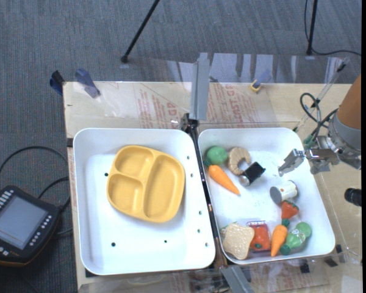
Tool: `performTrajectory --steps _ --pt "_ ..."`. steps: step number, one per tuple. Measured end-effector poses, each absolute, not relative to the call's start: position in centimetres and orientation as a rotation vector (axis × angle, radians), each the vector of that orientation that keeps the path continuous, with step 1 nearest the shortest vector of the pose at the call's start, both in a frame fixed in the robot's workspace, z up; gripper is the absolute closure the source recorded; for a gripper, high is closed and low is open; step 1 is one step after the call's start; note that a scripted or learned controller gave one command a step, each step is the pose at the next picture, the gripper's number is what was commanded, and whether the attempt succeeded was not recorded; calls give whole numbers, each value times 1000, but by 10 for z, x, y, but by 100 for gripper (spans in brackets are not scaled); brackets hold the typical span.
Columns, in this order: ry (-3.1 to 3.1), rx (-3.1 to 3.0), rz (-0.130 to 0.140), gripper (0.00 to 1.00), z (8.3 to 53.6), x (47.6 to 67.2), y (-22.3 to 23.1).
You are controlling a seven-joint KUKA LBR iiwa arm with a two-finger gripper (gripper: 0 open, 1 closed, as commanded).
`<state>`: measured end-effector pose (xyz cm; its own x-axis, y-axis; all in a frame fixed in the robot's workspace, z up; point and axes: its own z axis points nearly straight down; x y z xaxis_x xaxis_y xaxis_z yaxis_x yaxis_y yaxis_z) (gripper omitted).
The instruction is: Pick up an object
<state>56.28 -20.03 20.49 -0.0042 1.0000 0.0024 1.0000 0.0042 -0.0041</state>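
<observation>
The right bin (265, 138) holds several toy foods. A green ball (216, 155), a tan ring-shaped piece (238, 159) and a small black block (253, 173) lie near its back left, with an orange carrot (224, 179) just in front of them. A white cup (283, 191) lies on its side by the right wall, above a red piece (289, 210). My gripper (291, 162) hangs over the bin's right side, just above and behind the cup, with nothing visibly in it.
At the right bin's front lie a bread slice (238, 240), a red item (260, 238), a small carrot (279, 240) and a green piece (297, 237). The left bin (91, 224) holds a yellow divided plate (147, 182). A pendant (15, 221) sits on the floor at left.
</observation>
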Motion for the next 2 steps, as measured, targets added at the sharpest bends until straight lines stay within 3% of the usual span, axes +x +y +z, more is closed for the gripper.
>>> performTrajectory --steps 1,2 --pt "-2415 -1995 4 0 138 539 -210" --pt "-2368 -2045 3 0 84 484 -210"
